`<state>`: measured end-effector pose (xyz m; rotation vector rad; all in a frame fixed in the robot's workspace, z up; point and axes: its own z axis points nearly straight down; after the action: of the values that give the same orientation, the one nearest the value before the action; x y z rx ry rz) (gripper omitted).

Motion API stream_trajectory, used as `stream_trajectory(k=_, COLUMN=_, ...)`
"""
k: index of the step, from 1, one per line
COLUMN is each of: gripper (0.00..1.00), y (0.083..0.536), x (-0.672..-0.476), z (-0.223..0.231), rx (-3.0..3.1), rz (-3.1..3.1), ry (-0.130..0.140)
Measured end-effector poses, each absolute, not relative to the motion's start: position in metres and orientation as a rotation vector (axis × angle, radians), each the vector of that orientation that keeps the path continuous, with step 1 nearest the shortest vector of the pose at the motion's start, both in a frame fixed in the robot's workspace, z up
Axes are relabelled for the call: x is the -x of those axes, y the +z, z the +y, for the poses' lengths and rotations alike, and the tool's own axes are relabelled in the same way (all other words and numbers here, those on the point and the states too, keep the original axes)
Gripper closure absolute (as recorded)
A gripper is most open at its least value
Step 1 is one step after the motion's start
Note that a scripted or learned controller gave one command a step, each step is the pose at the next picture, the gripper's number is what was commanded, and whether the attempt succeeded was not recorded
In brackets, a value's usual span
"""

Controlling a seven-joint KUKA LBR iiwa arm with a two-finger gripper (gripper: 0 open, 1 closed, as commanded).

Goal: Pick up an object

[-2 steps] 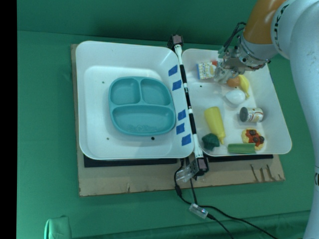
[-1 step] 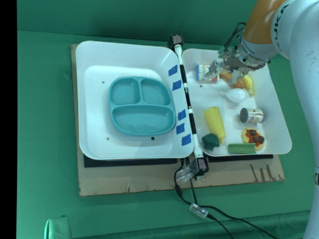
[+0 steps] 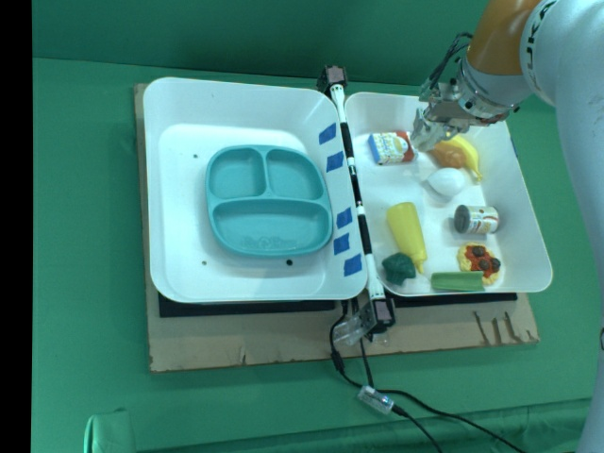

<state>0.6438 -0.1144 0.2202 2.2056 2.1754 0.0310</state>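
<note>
My gripper (image 3: pixel 426 140) hangs over the back of the right bin (image 3: pixel 528 243), just right of a small white carton (image 3: pixel 391 147) and left of a banana (image 3: pixel 464 150). An orange-brown piece (image 3: pixel 447 155) lies right below it. Further forward in this bin lie a white egg (image 3: pixel 447 182), a small can (image 3: pixel 477 219), a yellow bottle (image 3: pixel 407 234), a broccoli floret (image 3: pixel 398 268), a green cucumber stick (image 3: pixel 458 281) and a pizza slice (image 3: pixel 479 261). Nothing shows between the fingers.
The left bin (image 3: pixel 179 159) holds a teal divided plate (image 3: pixel 268 200). A black-and-white rod with blue tape tabs (image 3: pixel 351 182) runs along the seam between the bins. Cables (image 3: pixel 396 409) trail over the green bench at the front.
</note>
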Motion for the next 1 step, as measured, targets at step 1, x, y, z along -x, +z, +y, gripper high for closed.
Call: stream_trajectory(k=1, gripper=0.00, y=0.2201, x=-0.6437, z=-0.1144, rx=-2.206, rz=2.176, ry=0.030)
